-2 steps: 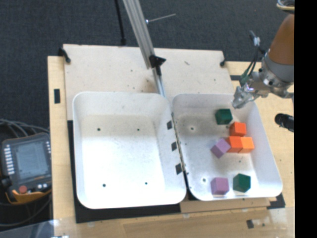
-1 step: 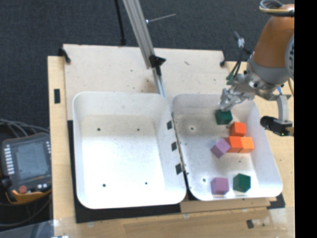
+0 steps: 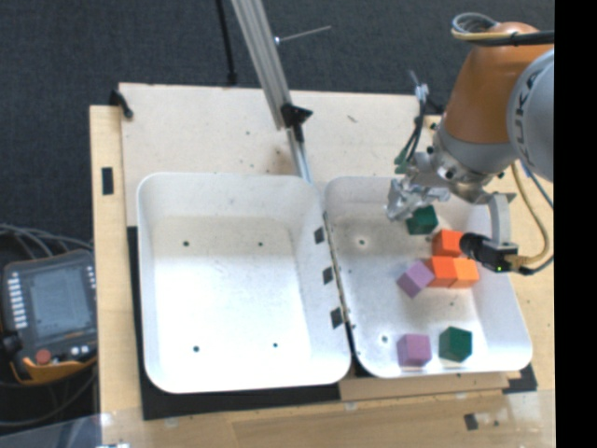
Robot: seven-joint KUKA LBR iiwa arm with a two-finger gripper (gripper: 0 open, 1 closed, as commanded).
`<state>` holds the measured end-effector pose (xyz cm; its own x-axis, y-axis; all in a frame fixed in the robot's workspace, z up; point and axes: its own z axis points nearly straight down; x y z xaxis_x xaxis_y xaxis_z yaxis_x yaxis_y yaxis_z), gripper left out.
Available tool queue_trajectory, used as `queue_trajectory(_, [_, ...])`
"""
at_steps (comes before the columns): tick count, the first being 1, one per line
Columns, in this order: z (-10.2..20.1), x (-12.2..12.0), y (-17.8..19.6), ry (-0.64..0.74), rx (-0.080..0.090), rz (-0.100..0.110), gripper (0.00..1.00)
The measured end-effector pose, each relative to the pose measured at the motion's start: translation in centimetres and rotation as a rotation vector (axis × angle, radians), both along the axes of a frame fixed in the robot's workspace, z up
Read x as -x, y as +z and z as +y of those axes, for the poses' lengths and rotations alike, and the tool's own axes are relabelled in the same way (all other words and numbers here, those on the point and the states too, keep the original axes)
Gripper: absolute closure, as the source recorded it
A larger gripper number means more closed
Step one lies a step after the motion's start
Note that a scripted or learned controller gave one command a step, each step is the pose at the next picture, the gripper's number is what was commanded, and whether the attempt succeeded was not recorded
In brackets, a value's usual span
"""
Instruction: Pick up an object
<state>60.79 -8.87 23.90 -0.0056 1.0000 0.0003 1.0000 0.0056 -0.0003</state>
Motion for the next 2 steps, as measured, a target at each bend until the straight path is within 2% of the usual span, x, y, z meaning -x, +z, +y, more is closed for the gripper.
queue_trajectory(2, [9.3, 2.8, -0.9, 0.002, -0.001, 0.0, 1.0])
